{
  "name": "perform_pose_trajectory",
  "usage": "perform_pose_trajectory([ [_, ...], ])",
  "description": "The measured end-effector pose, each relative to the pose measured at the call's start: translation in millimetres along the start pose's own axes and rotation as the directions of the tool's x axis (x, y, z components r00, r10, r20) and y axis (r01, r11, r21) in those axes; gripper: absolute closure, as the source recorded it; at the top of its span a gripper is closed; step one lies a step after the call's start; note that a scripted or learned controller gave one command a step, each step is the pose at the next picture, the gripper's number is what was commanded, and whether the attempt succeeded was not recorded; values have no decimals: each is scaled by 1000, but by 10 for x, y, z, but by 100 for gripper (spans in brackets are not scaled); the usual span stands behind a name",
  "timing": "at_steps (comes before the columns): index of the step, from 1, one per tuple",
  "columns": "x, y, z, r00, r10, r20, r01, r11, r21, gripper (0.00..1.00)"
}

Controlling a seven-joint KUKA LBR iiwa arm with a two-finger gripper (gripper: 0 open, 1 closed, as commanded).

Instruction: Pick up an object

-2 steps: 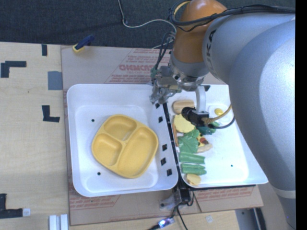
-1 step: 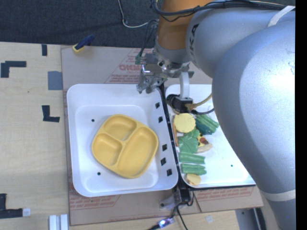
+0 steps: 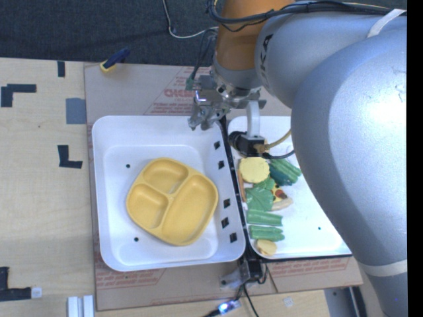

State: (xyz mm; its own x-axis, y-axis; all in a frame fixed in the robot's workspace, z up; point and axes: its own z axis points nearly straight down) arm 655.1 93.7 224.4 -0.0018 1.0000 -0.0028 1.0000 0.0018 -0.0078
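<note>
Nothing picked up yet; grasp still to come.

Claw poised above the far rim of the left bin, fingers apparently parted and holding nothing. Yellow divided plate lying flat in that bin; green and yellow toy food heaped in the right bin.

The grey arm sweeps in from the right, bulky in the near right, its orange band at the far centre above the gripper, which points down and left.
</note>
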Motion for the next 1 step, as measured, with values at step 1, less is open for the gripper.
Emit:
perform_pose_trajectory([
  [1,64,-37,-11,1000,0,0,0,1000,0,100],
])
